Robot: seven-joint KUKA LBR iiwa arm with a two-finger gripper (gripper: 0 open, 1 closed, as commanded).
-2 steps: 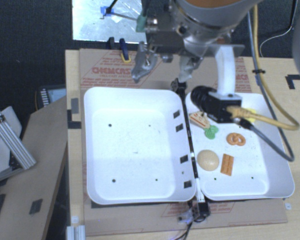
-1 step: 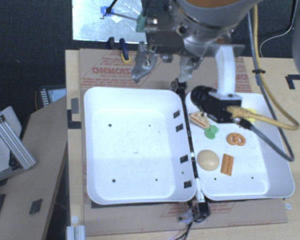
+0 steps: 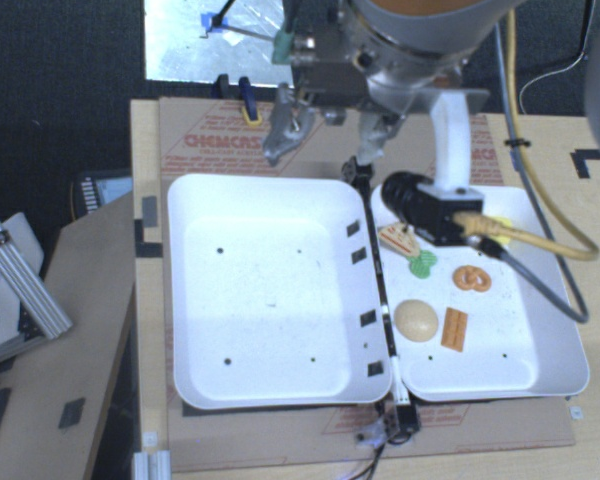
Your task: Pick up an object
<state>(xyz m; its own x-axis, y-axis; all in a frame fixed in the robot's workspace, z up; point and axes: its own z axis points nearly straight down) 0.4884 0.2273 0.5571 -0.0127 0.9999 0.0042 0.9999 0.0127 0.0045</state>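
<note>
Fingers (image 3: pixel 325 138) spread open, gripping nothing, above the left bin (image 3: pixel 270 368); arm cropped at top

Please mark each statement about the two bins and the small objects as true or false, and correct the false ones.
1. All the small objects lie in the right bin. True.
2. The pretzel lies in the left bin. False: it lies in the right bin, near its middle.
3. The round beige object lies beside the orange block. True.
4. The gripper holds the green object. False: the green object lies on the bin floor, and the gripper is above the far edge of the bins.
5. The arm reaches in from the left of the view. False: from the right.
</note>
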